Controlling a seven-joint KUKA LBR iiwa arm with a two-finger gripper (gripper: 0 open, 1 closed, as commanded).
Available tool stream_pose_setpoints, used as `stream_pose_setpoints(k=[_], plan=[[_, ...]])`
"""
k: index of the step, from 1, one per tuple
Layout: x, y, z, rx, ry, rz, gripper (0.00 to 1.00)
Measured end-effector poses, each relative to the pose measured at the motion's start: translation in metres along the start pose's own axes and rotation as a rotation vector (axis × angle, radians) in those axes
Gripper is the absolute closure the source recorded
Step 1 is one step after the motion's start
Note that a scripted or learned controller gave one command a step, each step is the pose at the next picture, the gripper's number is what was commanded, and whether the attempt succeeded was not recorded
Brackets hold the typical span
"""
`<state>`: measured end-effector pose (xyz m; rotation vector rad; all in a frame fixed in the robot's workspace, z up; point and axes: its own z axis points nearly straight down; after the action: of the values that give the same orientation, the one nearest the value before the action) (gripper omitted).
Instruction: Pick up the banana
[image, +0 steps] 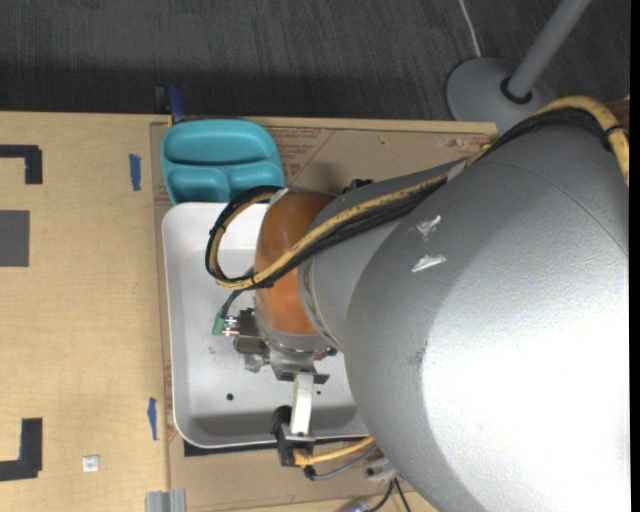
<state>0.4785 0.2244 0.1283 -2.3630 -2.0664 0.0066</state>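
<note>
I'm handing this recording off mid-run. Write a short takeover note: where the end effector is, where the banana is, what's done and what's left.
End effector: low over the near end of the white bin, below the orange band. The arm covers most of the bin, and from this angle I cannot tell its grip state.
Banana: I cannot spot it; it may lie under the arm.
Other things: a teal tray sits at the bin's far end, on the cardboard bench.
Done: nothing confirmed; no banana seen in the grip.
Left: find the banana, grasp it, lift it.
</note>
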Motion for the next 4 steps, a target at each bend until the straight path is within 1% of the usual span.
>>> stream_pose_setpoints(k=[3,4], plan=[[0.001,0.000,-0.029,0.000,-0.001,-0.007,1.00],[-0.005,0.003,0.041,-0.007,0.007,0.041,1.00]])
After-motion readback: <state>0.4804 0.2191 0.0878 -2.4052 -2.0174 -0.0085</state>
